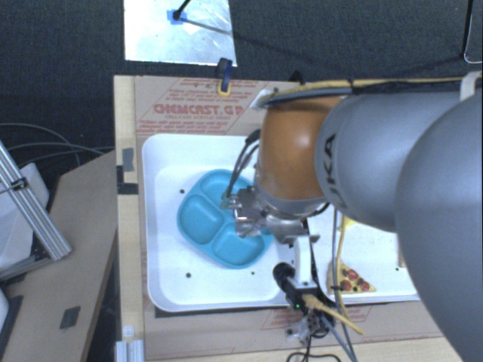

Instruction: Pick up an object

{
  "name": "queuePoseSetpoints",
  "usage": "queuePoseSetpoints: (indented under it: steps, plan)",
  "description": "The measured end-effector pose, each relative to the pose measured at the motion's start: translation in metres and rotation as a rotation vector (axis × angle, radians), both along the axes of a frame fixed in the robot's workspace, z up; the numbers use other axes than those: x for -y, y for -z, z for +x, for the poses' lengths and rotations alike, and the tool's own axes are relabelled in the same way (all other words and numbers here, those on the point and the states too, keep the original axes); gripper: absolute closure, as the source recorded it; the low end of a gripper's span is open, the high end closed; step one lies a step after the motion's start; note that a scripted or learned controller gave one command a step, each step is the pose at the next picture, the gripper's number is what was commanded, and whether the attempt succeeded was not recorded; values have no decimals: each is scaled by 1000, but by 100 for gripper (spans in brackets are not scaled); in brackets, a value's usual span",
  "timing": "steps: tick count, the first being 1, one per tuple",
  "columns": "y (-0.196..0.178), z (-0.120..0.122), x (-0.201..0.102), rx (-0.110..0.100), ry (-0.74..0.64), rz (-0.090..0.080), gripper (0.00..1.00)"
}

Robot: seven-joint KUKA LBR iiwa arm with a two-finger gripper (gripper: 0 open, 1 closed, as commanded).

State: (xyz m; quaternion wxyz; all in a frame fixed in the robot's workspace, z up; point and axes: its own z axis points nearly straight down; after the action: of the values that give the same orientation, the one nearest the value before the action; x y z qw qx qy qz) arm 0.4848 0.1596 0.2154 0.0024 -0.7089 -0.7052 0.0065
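Our gripper hung right over the blue divided plate in the left bin, and we couldn't tell its state. Beneath us the plate lay flat and wide; we risked skidding off its rim.

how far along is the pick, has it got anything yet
Done: the arm has reached over the left bin and sits above the blue divided plate. In hand: nothing that can be seen; the wrist hides the hand. Left: the plate lies flat in the bin, so grasping and lifting look not yet done.
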Motion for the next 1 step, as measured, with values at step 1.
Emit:
queuePoseSetpoints:
  steps: [1]
  plan:
    - [-283,61,-10,34,-10,12,100]
